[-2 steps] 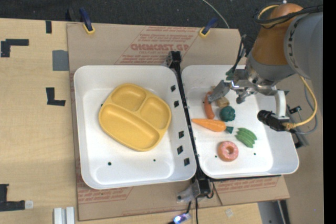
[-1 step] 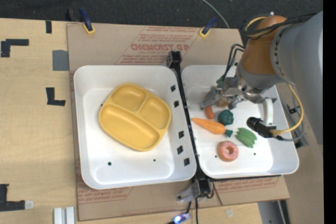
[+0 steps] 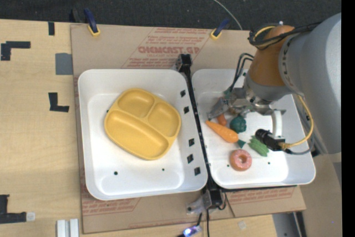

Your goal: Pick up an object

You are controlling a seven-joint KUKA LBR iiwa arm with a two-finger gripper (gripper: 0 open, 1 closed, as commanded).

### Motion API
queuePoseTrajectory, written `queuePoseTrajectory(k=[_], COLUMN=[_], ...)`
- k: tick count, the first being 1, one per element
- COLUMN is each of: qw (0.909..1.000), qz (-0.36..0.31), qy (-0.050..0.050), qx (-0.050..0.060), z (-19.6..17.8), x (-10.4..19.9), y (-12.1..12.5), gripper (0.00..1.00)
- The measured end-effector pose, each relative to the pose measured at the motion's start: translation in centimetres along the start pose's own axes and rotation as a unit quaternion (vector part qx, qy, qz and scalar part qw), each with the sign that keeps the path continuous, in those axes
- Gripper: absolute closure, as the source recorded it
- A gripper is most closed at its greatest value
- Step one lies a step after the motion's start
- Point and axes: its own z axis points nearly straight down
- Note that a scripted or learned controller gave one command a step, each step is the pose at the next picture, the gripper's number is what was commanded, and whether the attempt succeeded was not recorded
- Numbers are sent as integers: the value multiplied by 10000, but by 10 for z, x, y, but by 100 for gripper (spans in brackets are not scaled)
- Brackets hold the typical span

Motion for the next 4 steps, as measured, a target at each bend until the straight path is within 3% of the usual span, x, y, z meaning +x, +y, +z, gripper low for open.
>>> queuePoseTrajectory(k=[1,3,4], qw=[10000,10000,10000], qz=[-5,-1,-1], qy=[-2,3,7], qx=[-14,-32,-21], z=[-12,-114,-148], x=[0,-7,-6], y=[1,8,9], gripper=[100,100,100])
